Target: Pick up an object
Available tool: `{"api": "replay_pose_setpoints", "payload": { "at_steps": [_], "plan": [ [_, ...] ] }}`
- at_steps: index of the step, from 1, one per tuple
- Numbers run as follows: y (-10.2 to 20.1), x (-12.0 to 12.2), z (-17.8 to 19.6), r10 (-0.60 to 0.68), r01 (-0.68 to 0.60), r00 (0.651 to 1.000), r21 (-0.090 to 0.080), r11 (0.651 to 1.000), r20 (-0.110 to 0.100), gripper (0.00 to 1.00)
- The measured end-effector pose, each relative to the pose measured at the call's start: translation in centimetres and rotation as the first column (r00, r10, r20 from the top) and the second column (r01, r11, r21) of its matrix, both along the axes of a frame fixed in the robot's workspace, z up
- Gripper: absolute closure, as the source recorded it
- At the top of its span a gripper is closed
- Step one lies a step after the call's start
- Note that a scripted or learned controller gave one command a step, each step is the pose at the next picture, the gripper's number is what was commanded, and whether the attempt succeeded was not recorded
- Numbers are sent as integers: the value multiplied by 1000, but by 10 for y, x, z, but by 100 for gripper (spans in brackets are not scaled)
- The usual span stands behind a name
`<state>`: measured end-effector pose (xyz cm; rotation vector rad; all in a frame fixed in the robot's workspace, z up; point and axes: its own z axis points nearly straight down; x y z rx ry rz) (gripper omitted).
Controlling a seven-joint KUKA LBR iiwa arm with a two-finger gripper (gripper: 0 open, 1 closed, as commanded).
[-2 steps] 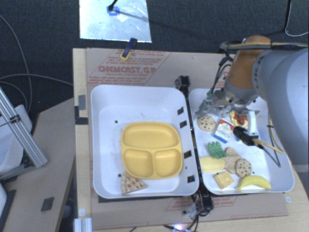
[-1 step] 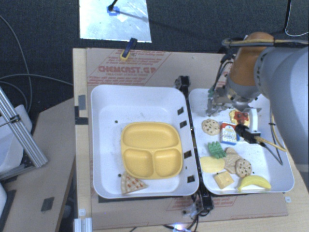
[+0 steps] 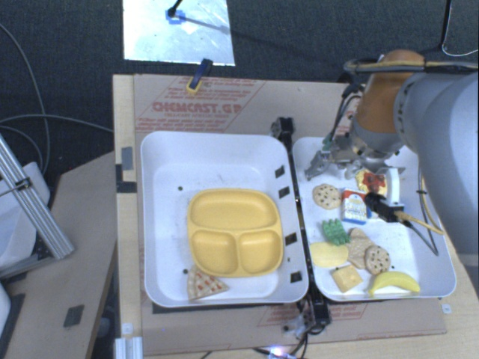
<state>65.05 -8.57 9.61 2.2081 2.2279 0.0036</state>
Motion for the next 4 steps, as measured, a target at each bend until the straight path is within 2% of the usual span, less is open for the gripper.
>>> {"api": "replay_pose_setpoints", "payload": {
  "at_steps": [1,2,3,4],
  "plan": [
    [-8,-62,-13,-10,10,1000,2,1000,-9,0],
    [-24,-125,-12,-11,11,1000,2,1000,-9,0],
    [-22,-121,-1,-8,8,1000,1,1000,-2,100],
    [52,-118,94,3,-3,1000,4,1000,5,100]
  ]
}}
